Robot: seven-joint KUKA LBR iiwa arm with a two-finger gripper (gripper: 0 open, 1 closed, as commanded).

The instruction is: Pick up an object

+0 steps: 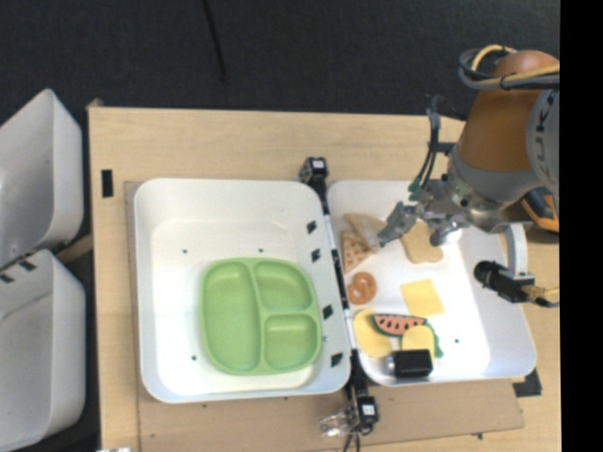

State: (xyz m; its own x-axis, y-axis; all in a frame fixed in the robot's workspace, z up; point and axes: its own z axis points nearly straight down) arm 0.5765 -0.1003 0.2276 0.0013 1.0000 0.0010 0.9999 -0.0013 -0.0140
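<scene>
**binwatcher:** So, the gripper point(421, 226) is parked low over the far part of the right bin point(499, 347), fingers spread wide, nothing seen between them. One finger point(396, 222) points left twd the pizza slice toy point(355, 243), the other sits by a tan cookie-shaped piece point(421, 246). Prob it's been lined up that way so one of those two gets straddled, tbh can't be told which.

**kuka_noob:** And the rest of the stuff? Anything blocking?

**binwatcher:** Right bin is crowded. A pretzel point(361, 287) is laid just near of the pizza slice, a yellow cheese square point(422, 298) sits mid-bin, then a watermelon slice point(399, 325) resting on a yellow piece point(373, 339), w/ a black block point(412, 363) at the near edge. Pizza slice is tucked against the bin's left wall, so a finger could get jammed there imo. Cookie piece is partly hidden under the claw.

**kuka_noob:** Left bin?

**binwatcher:** A green divided tray point(260, 314) is held in the left bin point(160, 252), well apart from the arm. No obstacle expected from it.
</scene>
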